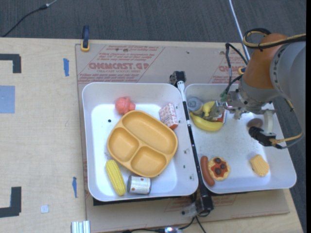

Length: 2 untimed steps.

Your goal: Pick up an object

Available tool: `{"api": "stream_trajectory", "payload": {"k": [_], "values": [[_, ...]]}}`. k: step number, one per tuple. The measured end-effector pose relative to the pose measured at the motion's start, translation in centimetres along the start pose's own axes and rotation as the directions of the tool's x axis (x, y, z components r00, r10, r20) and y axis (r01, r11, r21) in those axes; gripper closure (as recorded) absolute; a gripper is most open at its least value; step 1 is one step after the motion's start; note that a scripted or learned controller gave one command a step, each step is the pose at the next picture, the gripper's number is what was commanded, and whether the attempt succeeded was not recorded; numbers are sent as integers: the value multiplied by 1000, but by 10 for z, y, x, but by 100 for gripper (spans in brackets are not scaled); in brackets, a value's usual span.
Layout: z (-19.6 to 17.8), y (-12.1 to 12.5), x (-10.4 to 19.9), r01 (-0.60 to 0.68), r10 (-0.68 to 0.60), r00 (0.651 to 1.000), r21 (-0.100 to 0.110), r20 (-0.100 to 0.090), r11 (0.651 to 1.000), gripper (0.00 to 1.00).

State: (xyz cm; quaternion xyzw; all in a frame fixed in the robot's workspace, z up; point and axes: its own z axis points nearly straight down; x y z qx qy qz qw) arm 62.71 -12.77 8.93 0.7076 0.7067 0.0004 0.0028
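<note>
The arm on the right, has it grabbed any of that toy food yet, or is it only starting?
Nothing looks picked up yet. The gripper is low in the right bin, right at the banana, so a grab seems under way, though I can't tell if it has a grip. The hot dog, pizza and bread lie untouched. Closing on something and lifting it is what's left.

Pincer (219, 111) low over the banana (206, 124) — right bin (286, 176), upper-left corner.
</note>
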Motion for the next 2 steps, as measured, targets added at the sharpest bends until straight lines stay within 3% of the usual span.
{"api": "stream_trajectory", "payload": {"k": [1, 2], "values": [[-12, 3, 2, 2, -2, 1000, -8, -1, 1000, 100], [-97, -29, 87, 4, -4, 1000, 2, -4, 1000, 100]]}}
